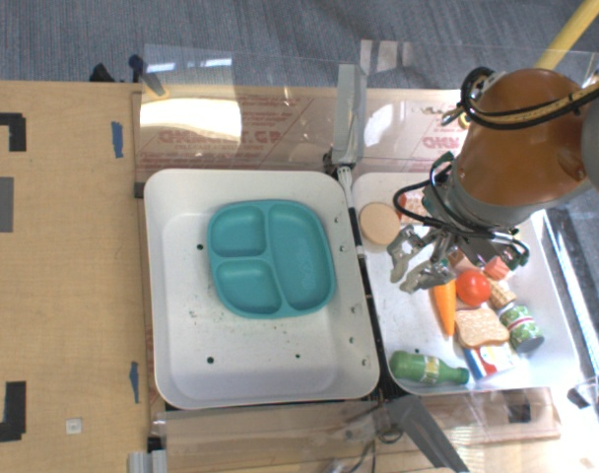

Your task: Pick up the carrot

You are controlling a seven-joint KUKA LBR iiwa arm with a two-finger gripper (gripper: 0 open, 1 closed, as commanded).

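Green bottle (pixel 428 368) hugs rim; gripper (pixel 425 262) beside carrot (pixel 444 304)

Two white bins sit side by side on a bench. The left bin (pixel 171 294) holds a teal divided plate (pixel 271 257), set toward its 12 o'clock side. In the right bin (pixel 565 333), a tan round piece (pixel 377 224) lies at 10 o'clock, against the dividing wall. A tomato (pixel 473 287) sits near the centre, with a bread slice (pixel 482 329) just below it, a green bottle (pixel 427 367) at 7 o'clock and a small can (pixel 521 325) toward 4 o'clock. Brown cardboard (pixel 58 264) covers the bench at 9 o'clock.
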